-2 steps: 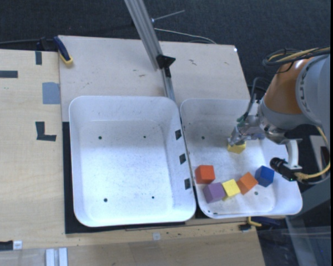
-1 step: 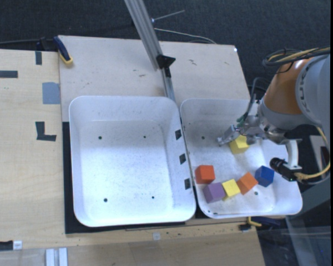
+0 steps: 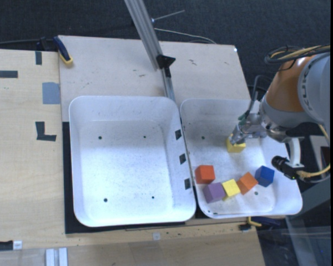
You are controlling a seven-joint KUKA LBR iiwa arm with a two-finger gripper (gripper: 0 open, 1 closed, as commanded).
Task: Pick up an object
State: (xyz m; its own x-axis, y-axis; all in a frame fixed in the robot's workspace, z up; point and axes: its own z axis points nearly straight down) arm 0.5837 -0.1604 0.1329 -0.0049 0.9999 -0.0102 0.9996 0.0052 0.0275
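Camera view had your end effector (image 3: 242, 136) down in the right bin (image 3: 211, 112), directly above a yellow block (image 3: 236, 145); I couldn't tell its state. You needed a square, centred grip before lifting straight up.

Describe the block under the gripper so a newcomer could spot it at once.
Look in the right bin, the one the arm reaches into. Directly below the gripper, toward the bin's middle, is a yellow block. It stands apart from the other five blocks, clustered near the front rim, and the second yellow block lies in that cluster.
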